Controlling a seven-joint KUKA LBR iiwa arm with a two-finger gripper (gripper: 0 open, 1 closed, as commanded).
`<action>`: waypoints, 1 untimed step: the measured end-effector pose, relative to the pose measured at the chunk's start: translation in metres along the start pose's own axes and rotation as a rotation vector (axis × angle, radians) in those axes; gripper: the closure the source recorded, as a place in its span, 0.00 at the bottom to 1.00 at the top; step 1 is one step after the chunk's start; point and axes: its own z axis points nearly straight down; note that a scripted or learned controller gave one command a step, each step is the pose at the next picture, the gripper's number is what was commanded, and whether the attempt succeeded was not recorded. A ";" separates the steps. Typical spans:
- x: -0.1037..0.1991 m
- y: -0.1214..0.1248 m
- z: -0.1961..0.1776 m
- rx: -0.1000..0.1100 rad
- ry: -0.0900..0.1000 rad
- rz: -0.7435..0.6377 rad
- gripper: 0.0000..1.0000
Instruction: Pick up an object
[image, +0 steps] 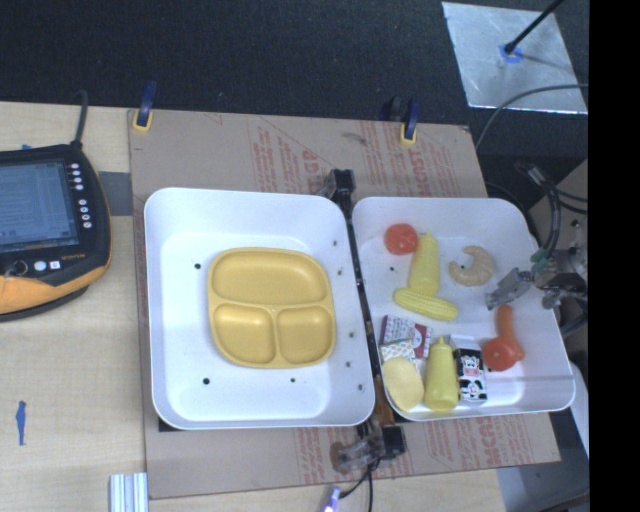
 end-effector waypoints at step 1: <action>0.001 0.015 0.101 0.000 0.001 -0.001 0.00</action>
